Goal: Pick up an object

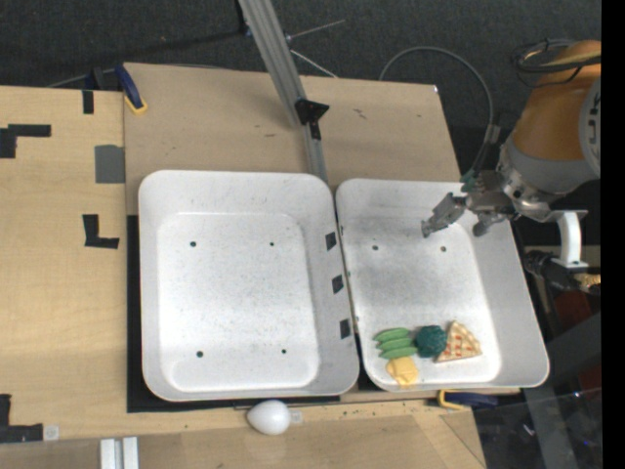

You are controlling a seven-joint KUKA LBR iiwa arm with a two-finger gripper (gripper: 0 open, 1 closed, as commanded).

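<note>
Several small toy foods lie together in the near corner of the right bin (391, 281): a green pea pod (394, 340), a dark green broccoli piece (429, 339), a tan waffle wedge (459, 344) and a yellow piece (402, 369). My gripper (457, 219) hangs over the far right part of that bin, well above and away from the toys. Its two fingers stand apart, open, with nothing between them.
The left bin (234, 281) sits beside the right one, joined by black clips. A grey metal pole (283, 66) slants in from the top toward the bins' far edge. A white egg-shaped object (269, 417) rests on the bench in front of the left bin.
</note>
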